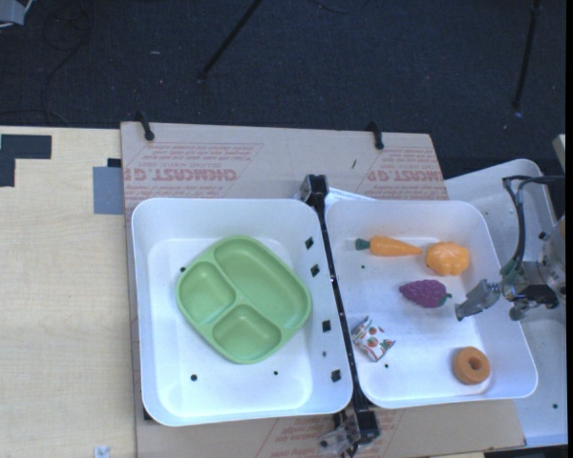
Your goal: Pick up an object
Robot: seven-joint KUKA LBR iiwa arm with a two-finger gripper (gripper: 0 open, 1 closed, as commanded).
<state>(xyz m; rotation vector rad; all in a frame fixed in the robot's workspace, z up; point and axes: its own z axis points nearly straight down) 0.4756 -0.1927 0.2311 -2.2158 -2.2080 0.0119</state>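
Nearest the worktop's front edge lay a doughnut (472, 365), while the gripper (487, 299), fingers spread and empty, hovered beside the purple grapes (424, 294), seemingly lining up a grasp.

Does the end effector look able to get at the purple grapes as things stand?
Probably yes. The end effector sits at the right bin's right side, and the purple grapes lie just to its left in the view with bare bin floor between them. The carrot and donut lie apart.
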